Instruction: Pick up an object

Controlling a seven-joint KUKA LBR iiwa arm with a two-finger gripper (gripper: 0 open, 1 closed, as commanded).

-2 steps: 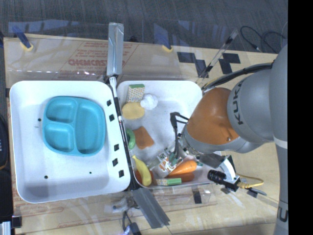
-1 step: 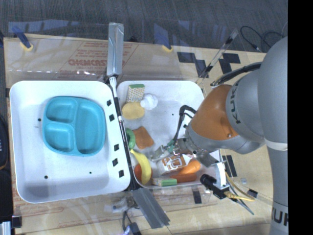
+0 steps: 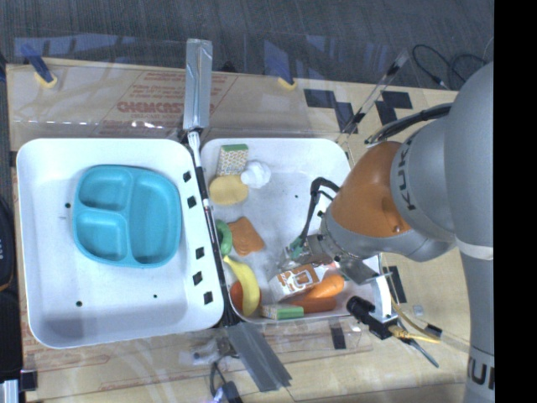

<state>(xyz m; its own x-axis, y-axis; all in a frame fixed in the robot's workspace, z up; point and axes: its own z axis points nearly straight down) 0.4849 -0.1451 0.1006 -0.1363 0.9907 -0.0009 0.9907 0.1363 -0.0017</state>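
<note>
Blue tray (image 3: 127, 214) fills left bin (image 3: 42, 250); right bin (image 3: 285, 154) holds banana (image 3: 244, 282), carrot (image 3: 320, 290); hand's (image 3: 304, 252) grip unclear.

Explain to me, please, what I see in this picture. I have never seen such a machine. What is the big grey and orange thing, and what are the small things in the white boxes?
The big grey and orange thing is a robot arm. It reaches in from the right. One camera above the bench looks down at a slant. On the bench stand two shallow white bins side by side. The left bin holds a blue plate with compartments. The right bin holds toy food: a banana, a carrot, a yellow lemon-like piece, an orange slice-like piece, and a small printed carton. The arm's hand sits low over the carton and carrot. The arm hides it, so I cannot tell whether it holds anything.
</note>
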